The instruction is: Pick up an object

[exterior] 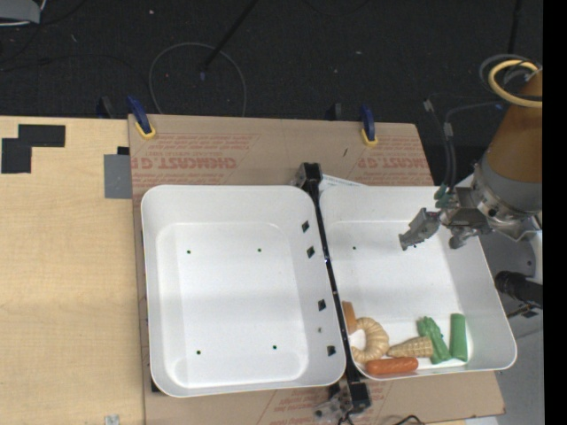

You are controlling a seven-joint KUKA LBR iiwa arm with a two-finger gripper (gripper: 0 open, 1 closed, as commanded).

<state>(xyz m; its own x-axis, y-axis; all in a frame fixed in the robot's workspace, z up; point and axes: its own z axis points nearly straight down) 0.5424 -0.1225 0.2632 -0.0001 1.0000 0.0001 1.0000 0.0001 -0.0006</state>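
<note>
Reaching in from the right, the grey arm (518,162) with its orange band hangs over the right bin (403,286) near that bin's far right corner, its gripper (434,231) pointing left above the bare white floor with nothing between its fingers; whether those fingers are apart or together I cannot tell. The left bin (235,286) lies beside it, their rims touching along the middle. Clustered along the right bin's near edge are a tan croissant-like piece (372,333), a green bar (458,336), a green leafy piece (433,337), an orange-red carrot-like piece (392,367) and a small tan cone (409,349).
</note>
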